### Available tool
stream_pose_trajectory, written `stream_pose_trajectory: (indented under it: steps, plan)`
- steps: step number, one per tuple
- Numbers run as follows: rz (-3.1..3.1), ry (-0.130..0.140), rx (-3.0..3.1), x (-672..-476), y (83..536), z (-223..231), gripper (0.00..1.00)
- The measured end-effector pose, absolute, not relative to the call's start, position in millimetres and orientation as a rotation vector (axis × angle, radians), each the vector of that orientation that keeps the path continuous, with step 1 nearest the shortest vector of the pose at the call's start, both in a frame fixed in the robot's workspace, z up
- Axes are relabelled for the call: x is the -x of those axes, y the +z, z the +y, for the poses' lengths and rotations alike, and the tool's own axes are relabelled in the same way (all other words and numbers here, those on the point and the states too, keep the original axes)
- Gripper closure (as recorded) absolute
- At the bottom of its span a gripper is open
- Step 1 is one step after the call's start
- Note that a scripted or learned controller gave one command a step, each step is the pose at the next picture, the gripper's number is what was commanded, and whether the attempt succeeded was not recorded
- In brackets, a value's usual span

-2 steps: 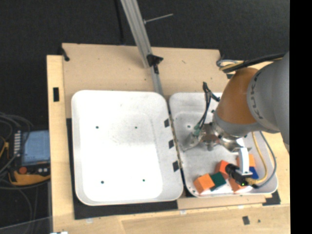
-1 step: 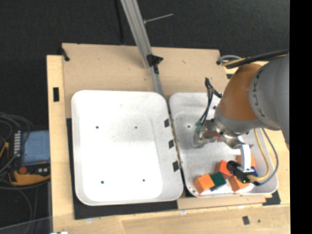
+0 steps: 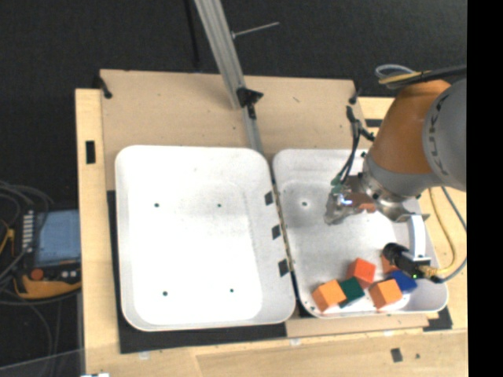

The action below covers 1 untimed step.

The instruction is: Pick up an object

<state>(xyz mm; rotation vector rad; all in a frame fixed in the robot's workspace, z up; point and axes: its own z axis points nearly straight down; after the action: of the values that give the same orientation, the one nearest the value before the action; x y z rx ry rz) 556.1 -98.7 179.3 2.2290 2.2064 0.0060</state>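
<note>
The table [image 3: 90, 210] is a pale wooden board, roughly square, standing on a dark floor. Two shallow white bins sit directly on it, side by side and touching along their inner edges. The left bin [image 3: 134, 234] is the larger-looking one, with rounded corners and a few small dark dots on its floor. The right bin [image 3: 302, 171] lies just beside it, toward the table's right edge. A dark mat [image 3: 196, 334] shows under the bins along their near edge. A slim metal pole [image 3: 224, 45] rises at a slant from the table's far side, just behind the seam between the bins.
</note>
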Motion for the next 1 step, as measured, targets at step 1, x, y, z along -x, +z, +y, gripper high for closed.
stream_pose_trajectory:
  steps: [1]
  plan:
    - [2.221,0.009,-2.212,-558.1,242.2,-93.4,1.0]
